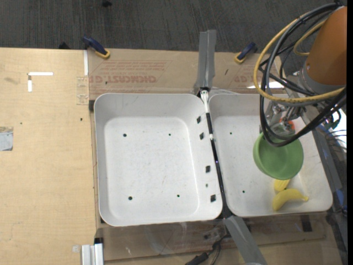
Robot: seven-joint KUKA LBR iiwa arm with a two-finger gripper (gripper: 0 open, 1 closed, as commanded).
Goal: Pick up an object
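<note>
A round green bowl (279, 158) lies in the right bin (237, 148), toward its right side. Just in front of the bowl rests a yellow banana (288, 198), partly tucked under the bowl's rim. My gripper (279, 123) hangs over the bowl's far edge, below the orange band of the arm (329, 48). Black and yellow cables loop around the wrist and cover much of the gripper. Whether it touches the bowl cannot be made out.
The left bin (110, 148) sits beside the right one, with a dark divider strip (209, 142) between them. Cardboard (138, 73) lies behind the bins, held by blue and orange clamps (95, 46). A wooden bench top (44, 148) extends to the left.
</note>
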